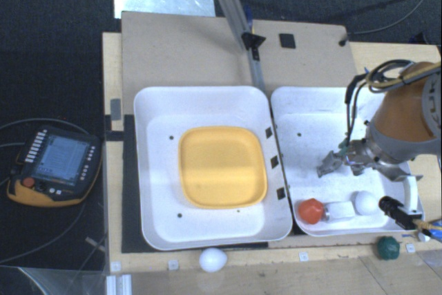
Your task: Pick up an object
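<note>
Gripper (330, 165) low over the right bin (297, 117), pointing left, nothing seen between the fingers (too blurred to tell whether apart or together). Red ball (311, 211) at the bin's near edge, touching a small white block (340, 209); white egg-shaped object (364, 202) just beside that. Yellow square plate (222, 166) flat in the left bin (155, 114). White egg (213, 260) and green ball (387, 248) out on the bench (331, 271).
</note>
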### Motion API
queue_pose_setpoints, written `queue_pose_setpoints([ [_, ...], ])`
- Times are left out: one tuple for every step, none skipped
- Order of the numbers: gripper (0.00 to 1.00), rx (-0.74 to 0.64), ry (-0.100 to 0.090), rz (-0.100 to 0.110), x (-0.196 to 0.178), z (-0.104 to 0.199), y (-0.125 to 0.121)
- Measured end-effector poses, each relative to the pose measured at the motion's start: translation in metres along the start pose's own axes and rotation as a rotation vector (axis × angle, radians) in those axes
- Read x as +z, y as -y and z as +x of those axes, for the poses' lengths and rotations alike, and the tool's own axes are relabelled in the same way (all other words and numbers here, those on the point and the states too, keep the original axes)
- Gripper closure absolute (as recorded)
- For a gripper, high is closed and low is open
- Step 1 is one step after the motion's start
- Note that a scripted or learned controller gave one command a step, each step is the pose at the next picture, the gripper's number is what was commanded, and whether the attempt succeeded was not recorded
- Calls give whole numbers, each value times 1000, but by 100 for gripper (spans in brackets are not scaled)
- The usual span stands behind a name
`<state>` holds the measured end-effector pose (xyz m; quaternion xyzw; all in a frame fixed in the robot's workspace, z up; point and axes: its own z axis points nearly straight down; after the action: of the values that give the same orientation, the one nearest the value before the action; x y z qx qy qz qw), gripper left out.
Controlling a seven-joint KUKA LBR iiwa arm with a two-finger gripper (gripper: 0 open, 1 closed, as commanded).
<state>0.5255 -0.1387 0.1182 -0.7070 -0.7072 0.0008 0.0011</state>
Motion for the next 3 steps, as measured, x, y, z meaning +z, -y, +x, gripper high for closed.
queue_pose_setpoints([
  [100, 0, 1, -4, -12, 0, -1],
  [100, 0, 1, -7, -56, -2, -7],
  [100, 0, 1, -8, -106, -2, -8],
])
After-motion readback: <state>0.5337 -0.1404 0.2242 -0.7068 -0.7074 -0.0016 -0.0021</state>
